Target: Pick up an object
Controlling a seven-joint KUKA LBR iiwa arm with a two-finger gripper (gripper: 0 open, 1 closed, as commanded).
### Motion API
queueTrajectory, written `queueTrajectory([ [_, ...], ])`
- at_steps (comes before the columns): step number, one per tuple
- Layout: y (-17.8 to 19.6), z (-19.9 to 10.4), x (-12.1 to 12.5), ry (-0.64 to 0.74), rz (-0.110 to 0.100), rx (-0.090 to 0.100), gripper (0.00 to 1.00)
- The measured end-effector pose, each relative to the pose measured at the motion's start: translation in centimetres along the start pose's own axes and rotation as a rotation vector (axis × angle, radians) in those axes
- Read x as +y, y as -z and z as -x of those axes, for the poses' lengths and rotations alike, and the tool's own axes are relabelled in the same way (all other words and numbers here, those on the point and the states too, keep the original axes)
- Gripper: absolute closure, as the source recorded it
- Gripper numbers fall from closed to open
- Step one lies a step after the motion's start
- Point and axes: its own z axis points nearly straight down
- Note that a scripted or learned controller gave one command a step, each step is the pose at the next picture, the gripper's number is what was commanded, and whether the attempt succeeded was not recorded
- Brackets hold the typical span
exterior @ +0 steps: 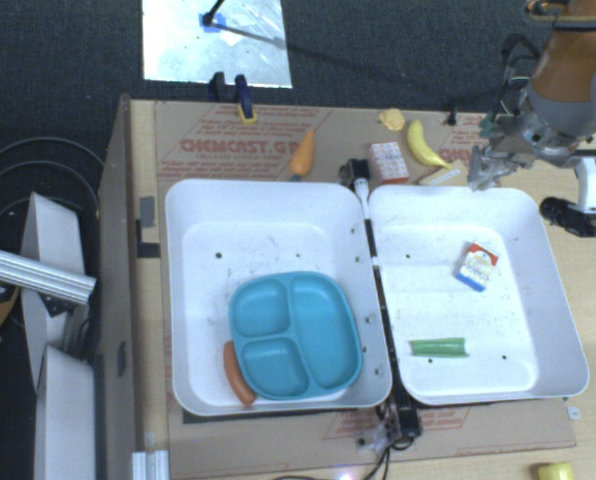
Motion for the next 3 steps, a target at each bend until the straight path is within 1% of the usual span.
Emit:
queueTrajectory([
  [1, 3.4, -0.2, -0.2, -0.001, 0.002, 0.001, 1.00],
  [2, 1.8, 3.7, -0.3, -0.008, -0.001, -0.001, 1.00],
  [3, 3.5, 1.4, 0.3, -0.001, 0.001, 0.001, 1.00],
])
